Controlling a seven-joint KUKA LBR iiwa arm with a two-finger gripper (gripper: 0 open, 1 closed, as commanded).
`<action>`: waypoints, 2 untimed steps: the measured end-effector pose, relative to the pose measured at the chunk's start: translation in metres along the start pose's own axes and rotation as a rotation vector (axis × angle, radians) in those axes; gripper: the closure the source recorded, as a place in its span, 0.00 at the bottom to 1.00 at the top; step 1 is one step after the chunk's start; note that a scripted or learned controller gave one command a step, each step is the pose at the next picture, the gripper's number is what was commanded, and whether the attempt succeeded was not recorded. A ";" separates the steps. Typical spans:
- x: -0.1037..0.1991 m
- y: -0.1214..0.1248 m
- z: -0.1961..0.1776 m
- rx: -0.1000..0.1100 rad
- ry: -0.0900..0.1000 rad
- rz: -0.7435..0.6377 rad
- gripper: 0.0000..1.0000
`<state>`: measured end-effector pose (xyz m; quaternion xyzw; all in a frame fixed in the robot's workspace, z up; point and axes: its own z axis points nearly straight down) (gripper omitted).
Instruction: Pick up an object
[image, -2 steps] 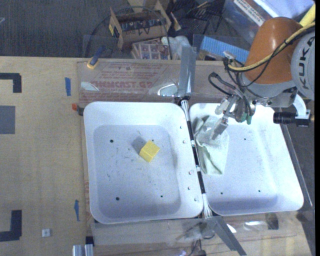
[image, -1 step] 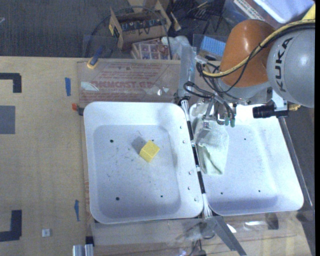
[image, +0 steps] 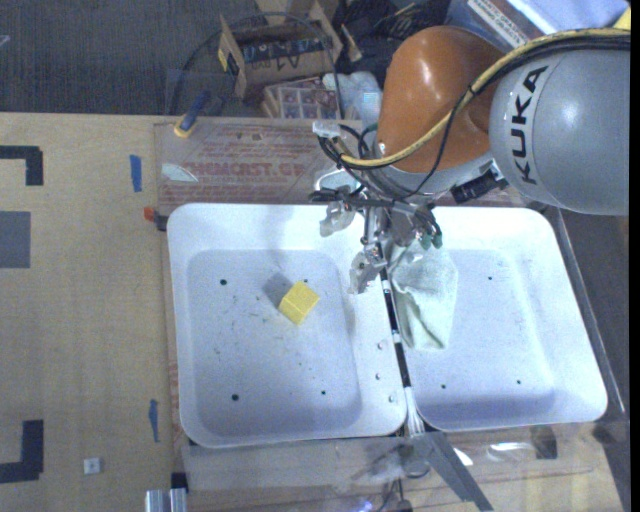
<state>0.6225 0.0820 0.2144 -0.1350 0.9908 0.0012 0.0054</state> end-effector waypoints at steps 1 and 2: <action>0.008 0.045 0.016 -0.003 0.006 -0.452 0.00; 0.113 0.084 0.084 -0.005 0.007 -0.782 0.00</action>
